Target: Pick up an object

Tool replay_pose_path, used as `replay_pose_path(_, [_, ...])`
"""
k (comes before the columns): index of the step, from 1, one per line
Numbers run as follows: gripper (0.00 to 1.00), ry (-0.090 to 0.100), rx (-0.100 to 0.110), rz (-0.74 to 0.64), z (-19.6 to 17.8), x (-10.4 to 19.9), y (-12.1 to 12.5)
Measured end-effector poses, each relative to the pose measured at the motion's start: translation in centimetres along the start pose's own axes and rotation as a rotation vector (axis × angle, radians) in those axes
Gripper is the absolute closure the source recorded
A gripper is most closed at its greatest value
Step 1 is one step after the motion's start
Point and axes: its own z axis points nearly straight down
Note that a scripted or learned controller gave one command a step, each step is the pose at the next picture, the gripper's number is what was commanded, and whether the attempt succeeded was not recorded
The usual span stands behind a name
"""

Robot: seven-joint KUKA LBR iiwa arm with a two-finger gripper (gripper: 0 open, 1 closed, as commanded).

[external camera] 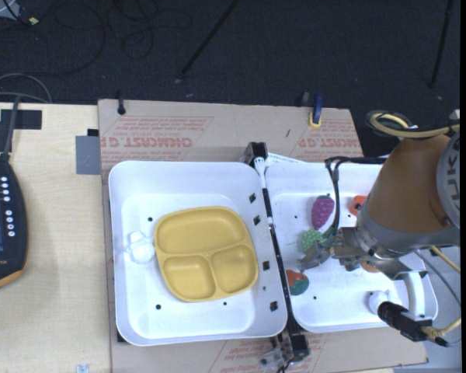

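**Reaching low into the right bin, among the toy food**

Standing by the bench, I see the arm (410, 196) leaning in over the right bin (349, 317), its gripper (320, 253) down near the bin floor beside a small green leafy piece (312, 240). Whether the fingers are spread or closed I cannot tell; they are dark, small and partly under the wrist. Nothing is visibly between them, so I would not call anything held.

To do this step well, I judge the gripper should settle squarely over one item rather than the gap between neighbours: the green piece lies just beside a purple grape cluster (322, 210), and a red and teal piece (297, 282) lies close to the divider. A straight descent, a firm close, then a slow lift would suit such light pieces; a glancing touch would likely push them along the floor.

The bins look like smooth, glossy white plastic with rounded corners. The grapes appear bumpy, the green piece ragged-edged. In the left bin (132, 317) sits a yellow compartment tray (206, 252), matte and rounded with three wells, and a small white object (140, 247) touches its left edge. An orange bit (358, 203) peeks out by the arm.
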Motion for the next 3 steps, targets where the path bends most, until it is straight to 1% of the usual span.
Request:
replay_pose_path(1, [0.0,-0.002,0.011,0.002,10.4,-3.5,3.0])
replay_pose_path(2, [0.0,-0.003,0.0,0.0,10.5,-5.2,9.4])
replay_pose_path(3, [0.0,0.0,0.007,0.002,10.5,-2.2,4.4])
